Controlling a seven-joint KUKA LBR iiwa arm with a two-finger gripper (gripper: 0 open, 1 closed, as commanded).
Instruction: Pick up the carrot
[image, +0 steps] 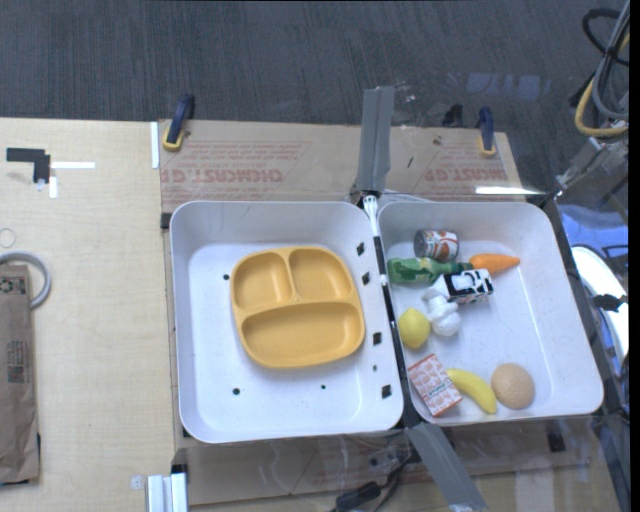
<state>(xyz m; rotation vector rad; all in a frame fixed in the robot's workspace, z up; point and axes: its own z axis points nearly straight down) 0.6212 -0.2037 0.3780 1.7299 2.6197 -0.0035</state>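
carrot (494, 263) lies in right bin (560, 300), upper part, touching black-and-white toy (466, 286), near can (436, 244); can't tell fingers' state.

orange carrot (495, 263), yellow plate (297, 305), yellow banana (472, 389), white bins (200, 400)

Even, bright overhead light falls on both white bins (190, 330), leaving only faint, soft shadows under the yellow plate (297, 305) and the toys. Glare washes out a patch at the right edge (600, 270), beside the bins. Focus is fair throughout, though small labels stay too soft to read
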